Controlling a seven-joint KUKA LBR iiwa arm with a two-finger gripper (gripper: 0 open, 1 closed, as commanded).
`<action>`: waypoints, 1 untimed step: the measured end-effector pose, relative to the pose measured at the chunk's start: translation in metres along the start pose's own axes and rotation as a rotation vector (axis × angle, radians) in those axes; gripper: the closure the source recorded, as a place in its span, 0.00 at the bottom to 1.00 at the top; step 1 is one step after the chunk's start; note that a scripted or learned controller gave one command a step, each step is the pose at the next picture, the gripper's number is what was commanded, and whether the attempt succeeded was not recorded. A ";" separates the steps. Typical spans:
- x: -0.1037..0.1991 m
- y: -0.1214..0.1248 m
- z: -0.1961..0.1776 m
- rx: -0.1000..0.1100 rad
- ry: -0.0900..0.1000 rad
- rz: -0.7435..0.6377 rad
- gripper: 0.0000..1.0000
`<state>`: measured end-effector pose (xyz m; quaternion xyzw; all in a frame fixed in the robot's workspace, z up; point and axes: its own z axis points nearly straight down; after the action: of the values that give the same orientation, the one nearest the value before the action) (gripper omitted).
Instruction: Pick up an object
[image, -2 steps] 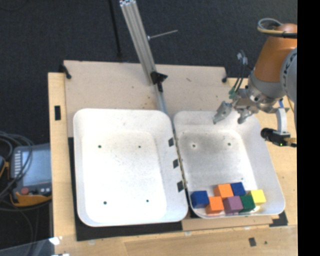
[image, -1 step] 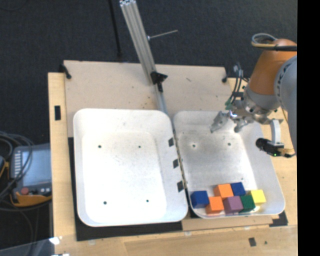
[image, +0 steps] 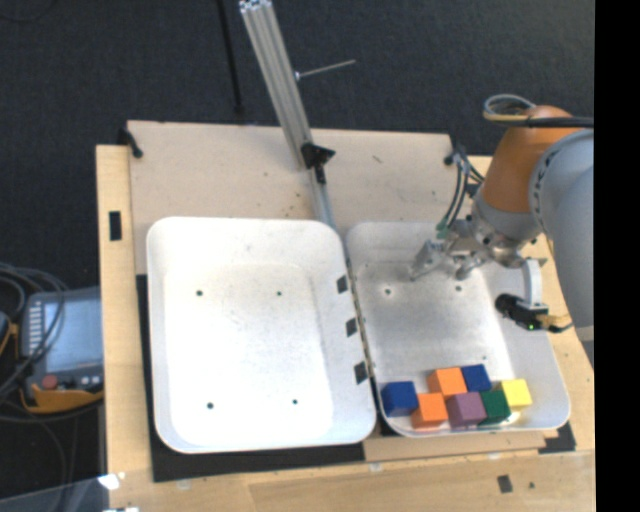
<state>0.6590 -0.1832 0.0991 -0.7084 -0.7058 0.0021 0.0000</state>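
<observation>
Several small coloured blocks cluster at the near end of the right bin (image: 430, 320): a blue block (image: 399, 396), an orange block (image: 449, 381), a second blue one (image: 476, 377), a yellow one (image: 516, 392), another orange one (image: 431, 407), a purple one (image: 465, 408) and a green one (image: 494, 404). My gripper (image: 443, 264) hangs over the far end of that bin, well away from the blocks. Its fingers are spread open, with only bare bin floor between them.
The left bin (image: 250, 320) lies beside the right one, their rims touching. A slanted aluminium pole (image: 285, 90) crosses the back of the bench. A control pendant (image: 55, 340) and cables sit off the bench at the left.
</observation>
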 end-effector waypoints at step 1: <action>-0.001 0.002 -0.015 -0.007 -0.001 0.001 1.00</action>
<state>0.6608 -0.1840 0.1141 -0.7086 -0.7056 -0.0001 -0.0026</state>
